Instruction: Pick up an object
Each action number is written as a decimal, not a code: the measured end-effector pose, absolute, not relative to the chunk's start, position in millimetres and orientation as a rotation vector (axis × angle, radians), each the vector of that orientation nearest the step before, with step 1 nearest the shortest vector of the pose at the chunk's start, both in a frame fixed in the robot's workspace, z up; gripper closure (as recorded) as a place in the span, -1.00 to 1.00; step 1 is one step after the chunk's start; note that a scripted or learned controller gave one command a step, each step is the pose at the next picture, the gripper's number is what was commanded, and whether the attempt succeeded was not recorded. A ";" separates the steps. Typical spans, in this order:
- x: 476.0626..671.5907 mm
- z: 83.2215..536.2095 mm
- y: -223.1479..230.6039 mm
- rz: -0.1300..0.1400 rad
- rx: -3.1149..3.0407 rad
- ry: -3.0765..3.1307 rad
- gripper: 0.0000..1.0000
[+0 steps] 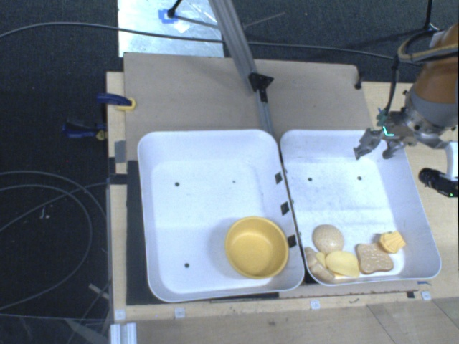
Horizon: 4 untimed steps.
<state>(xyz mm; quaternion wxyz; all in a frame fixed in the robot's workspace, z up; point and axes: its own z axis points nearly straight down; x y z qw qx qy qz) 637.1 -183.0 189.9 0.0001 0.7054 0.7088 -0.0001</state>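
the arm is cut off at the right edge; food pieces overlap, indistinct.

Two white bins are sitting side by side on a brown board, while clamps are gripping its left edge and cables are trailing over the dark floor

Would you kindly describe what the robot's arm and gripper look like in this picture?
The arm is grey with an orange band above the wrist, rounded and thick. Its gripper is small, grey and metallic, with two dark-tipped fingers and a tiny teal light on its body. A thin dark cable runs down beside the wrist.
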 end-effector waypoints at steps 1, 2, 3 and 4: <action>637.7 190.9 -182.9 0.002 2.214 2.226 -1.00; 635.3 139.5 -193.2 -0.003 2.221 2.223 -1.00; 635.4 88.4 -192.8 -0.002 2.219 2.224 -1.00; 637.4 102.9 -193.1 0.003 2.212 2.222 1.00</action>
